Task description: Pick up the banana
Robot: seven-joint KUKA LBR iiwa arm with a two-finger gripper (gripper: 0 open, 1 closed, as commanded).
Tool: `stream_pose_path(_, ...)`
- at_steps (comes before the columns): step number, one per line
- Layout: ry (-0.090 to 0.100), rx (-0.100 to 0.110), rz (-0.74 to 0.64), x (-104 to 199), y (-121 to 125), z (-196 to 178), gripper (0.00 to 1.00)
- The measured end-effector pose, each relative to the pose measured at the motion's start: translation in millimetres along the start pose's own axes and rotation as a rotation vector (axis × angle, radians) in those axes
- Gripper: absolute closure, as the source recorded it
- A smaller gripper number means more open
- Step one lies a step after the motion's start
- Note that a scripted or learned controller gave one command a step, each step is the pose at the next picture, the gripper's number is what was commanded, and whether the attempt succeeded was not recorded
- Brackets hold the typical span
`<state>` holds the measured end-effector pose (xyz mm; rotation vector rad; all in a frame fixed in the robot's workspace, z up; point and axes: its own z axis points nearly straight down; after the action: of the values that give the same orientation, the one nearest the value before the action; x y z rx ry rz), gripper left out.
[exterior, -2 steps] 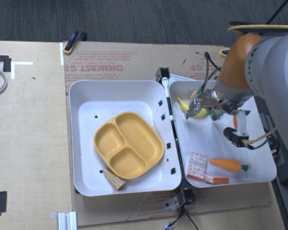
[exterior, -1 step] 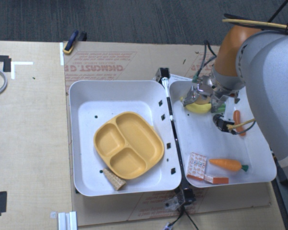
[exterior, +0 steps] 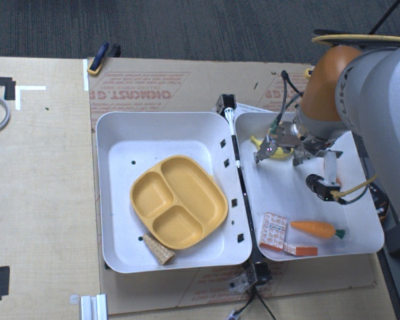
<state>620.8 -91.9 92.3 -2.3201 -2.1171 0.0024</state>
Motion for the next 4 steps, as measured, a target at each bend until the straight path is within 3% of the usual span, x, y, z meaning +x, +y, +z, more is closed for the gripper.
stream_pose_path(1,0.0,-0.002,0.064,-1,39,0,0.0)
stream_pose_path(2,0.0,0.0,0.056,-28,1,0,0.0)
stream_pose_path(3,0.0,-0.002,0.206,-29,41,0,0.0)
stream_pose_path(4,0.0,-0.002,-0.388,-49,43,0,0.0)
